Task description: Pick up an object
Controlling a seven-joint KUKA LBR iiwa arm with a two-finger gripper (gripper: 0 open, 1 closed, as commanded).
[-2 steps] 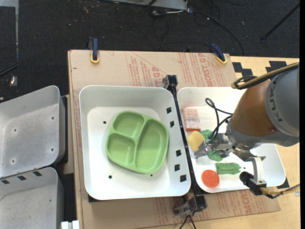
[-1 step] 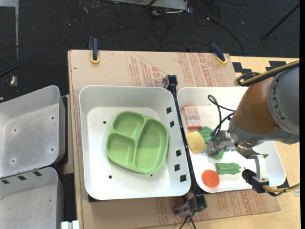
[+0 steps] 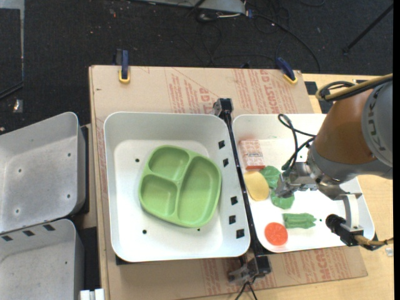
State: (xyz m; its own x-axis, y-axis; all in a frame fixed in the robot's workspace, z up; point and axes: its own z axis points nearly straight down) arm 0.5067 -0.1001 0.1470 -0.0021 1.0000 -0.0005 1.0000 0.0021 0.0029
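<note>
**Ana:** Camera view first, and start at the two-finger gripper (image 3: 289, 186). It is down inside the right-hand white bin (image 3: 275, 122), low among the toys, with the grey and orange arm (image 3: 353, 136) coming in from the right. I cannot tell whether it is spread or closed; the wrist body covers that part.

**Ben:** So what is it over?

**Ana:** It sits right at the bright green lumpy plastic pieces (image 3: 272, 175), which show on its left and just below it. My guess is that they are the target, since the tool is lowered onto that spot and not hovering high. Nothing is visibly clamped, so I would not call it a hold.

**Ben:** And around that?

**Ana:** Just left of the green pieces lies a pale yellow rounded toy (image 3: 256, 185), touching or nearly touching them. Farther back is a small white and red printed box (image 3: 252, 153). Nearer the front edge lie a green oblong toy (image 3: 299, 220) and, left of it, a flat red-orange disc (image 3: 275, 233).

**Ben:** Crowded, then.

**Ana:** Yes, the items bunch along the left side of that bin, so a close could nudge the yellow one. The left-hand white bin (image 3: 125, 130) bears a light green divided plastic plate (image 3: 180, 186), well apart from the action; I judge it plays no part in this try.
</note>
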